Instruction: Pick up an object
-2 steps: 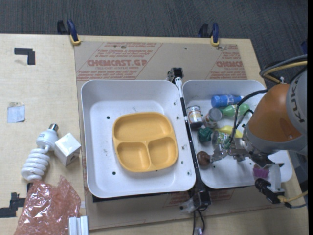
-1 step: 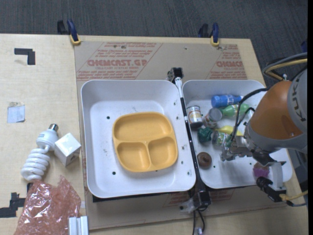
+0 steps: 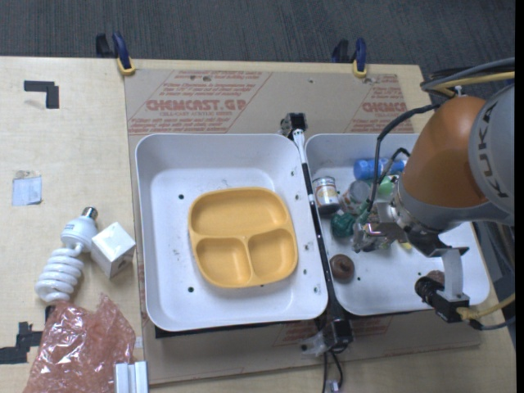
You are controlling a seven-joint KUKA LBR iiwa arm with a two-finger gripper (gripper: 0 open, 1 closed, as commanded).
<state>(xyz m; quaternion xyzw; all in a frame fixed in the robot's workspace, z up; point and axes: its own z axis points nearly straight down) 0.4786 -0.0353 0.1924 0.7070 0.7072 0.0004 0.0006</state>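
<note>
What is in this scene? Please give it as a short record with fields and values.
left bin: holds a yellow divided tray
right bin: holds a small can, a brown round piece, blue and green items
arm: reaches over the right bin
gripper: low among the items; grasp not clear
outside the bins: a spiral light bulb, a white cube, a pink plastic bag

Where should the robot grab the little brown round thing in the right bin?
Probably from straight above, pinching across its sides. The brown round thing lies low and flat on the right bin floor, with bare floor around it and the bin's left wall close by, so a top-down pinch looks easiest.
</note>
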